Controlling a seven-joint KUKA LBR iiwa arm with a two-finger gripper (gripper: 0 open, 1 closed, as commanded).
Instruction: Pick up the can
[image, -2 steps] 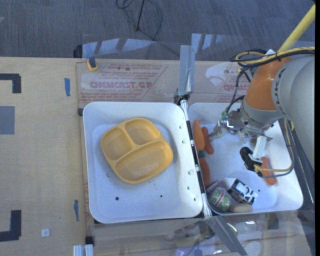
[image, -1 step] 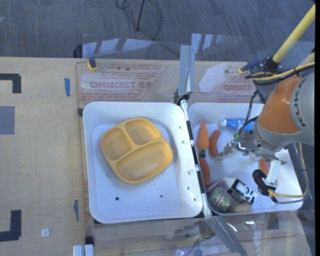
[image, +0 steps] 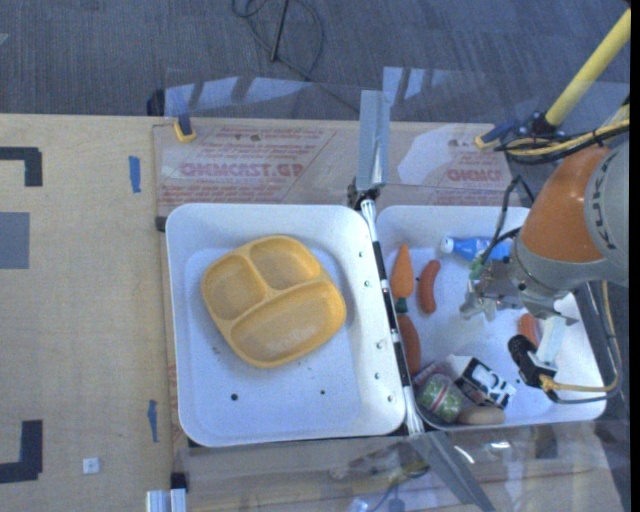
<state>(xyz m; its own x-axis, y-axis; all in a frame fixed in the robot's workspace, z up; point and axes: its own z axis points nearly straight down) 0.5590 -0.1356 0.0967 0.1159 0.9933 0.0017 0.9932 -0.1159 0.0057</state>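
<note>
The can lies on its side in the near left corner of the right bin, its green-and-silver end turned up toward the camera, wedged against the divider between the bins and touching a black-and-white packet on its right. That crowding matters: a tipped can pressed into a corner leaves little room for fingers to straddle it. The gripper hangs over the middle of the same bin, above bare white floor and well back from the can; nothing is seen in it, and whether it is open or closed cannot be told from this slant. Behind and beside it lie a carrot, a sausage, a second orange piece along the divider and a blue bottle near the far wall (none of these block a path to the can). The left bin holds a yellow divided plate. The pick looks not yet begun; the arm would probably need to travel toward the near corner and descend there.
</note>
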